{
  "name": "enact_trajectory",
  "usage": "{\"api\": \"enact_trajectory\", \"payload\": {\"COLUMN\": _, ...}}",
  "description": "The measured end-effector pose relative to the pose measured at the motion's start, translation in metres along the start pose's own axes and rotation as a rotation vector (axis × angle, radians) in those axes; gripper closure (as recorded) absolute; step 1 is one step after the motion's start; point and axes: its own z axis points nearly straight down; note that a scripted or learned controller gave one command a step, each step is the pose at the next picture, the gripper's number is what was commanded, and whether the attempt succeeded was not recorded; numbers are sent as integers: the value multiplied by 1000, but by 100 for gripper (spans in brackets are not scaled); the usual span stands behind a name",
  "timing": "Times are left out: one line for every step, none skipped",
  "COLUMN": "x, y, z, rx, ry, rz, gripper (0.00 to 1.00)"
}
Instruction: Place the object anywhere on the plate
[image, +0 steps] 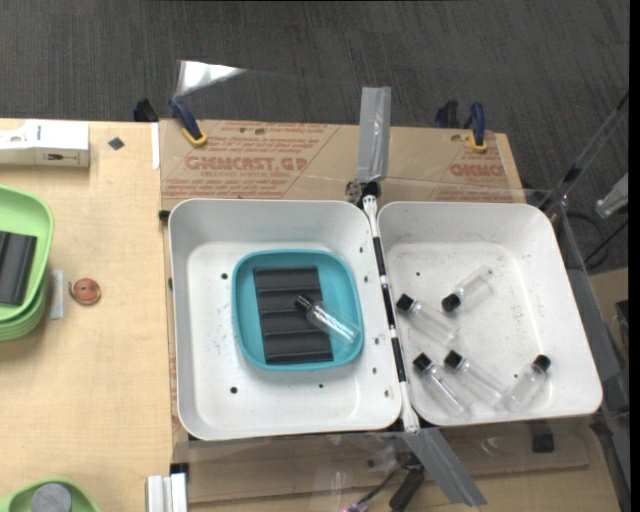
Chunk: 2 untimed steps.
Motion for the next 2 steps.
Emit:
{"api": "enact_trajectory", "payload": {"x": 18, "y": -40, "z": -28, "rx": 0, "ry": 0, "rz": 91, "gripper": 0}}
{"api": "enact_trajectory", "payload": {"x": 18, "y": -40, "z": -28, "rx": 0, "ry": 0, "rz": 91, "gripper": 0}}
